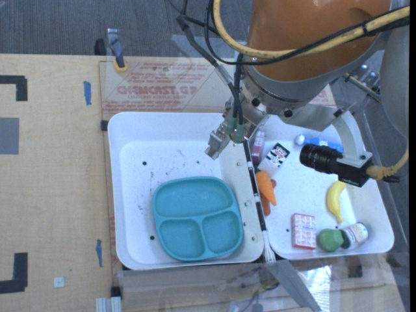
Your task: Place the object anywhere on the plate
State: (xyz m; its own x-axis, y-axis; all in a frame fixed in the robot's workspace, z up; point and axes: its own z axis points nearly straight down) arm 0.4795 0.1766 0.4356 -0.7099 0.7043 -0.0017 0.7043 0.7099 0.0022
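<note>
Arm housing: the large orange-brown and grey body is seen closest to the lens, filling the upper right; black and yellow cables are looped across it.
Black cylindrical unit: mounted on a grey bracket under the arm, seen above the right bin.
Gripper: seen low over the back right of the left bin, just beside the divide between the bins; nothing is seen between its fingers, and whether they are spread or pressed together cannot be told.
Left bin: white, shallow, its floor marked with dark specks.
Plate: turquoise, three compartments, resting in the front right of the left bin; no object is seen on it.
Right bin: white, holding the loose objects.
Carrot: orange, lying at the left edge of the right bin, just beside the divide.
Pink packet: seen just behind the carrot, near the gripper.
Black-and-white box: just right of the pink packet.
Banana: yellow, in the right half of the right bin.
Red-and-white patterned box: near the front of the right bin.
Green round object: touching the patterned box's right side.
Small bottle: lying just right of the green object.
Blue item: partly hidden behind the black unit.
Bench: light wood, with blue tape marks.
</note>
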